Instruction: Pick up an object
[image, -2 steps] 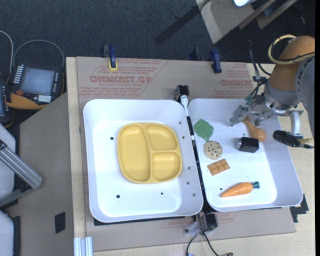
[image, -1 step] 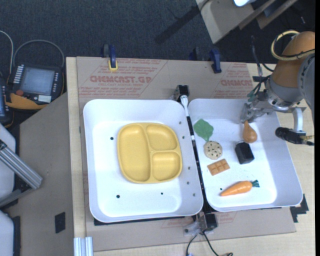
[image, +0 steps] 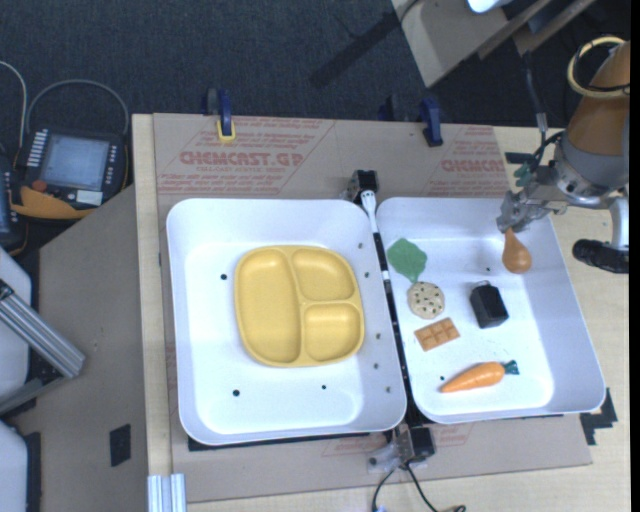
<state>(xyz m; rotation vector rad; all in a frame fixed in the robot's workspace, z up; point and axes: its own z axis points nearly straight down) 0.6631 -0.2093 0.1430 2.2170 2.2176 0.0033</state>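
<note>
From my seat I see the tool (image: 520, 212) at the upper right of the frame, just above a small brown pear-shaped piece (image: 516, 253) near the top edge of the right bin (image: 570, 340). The piece's narrow top points up at the tool, which may be touching it, though I cannot tell whether the tool is spread or pinching; the view is too coarse there. I judge this to be the chosen object, as the arm sits right over it. The rest lie apart lower in that bin: a green leaf (image: 407, 257), a cookie (image: 425, 298), a cracker (image: 436, 333), a black block (image: 488, 305) and a carrot (image: 475, 376). The left bin (image: 200, 300) carries a yellow divided tray (image: 298, 304), well clear of the reach
</note>
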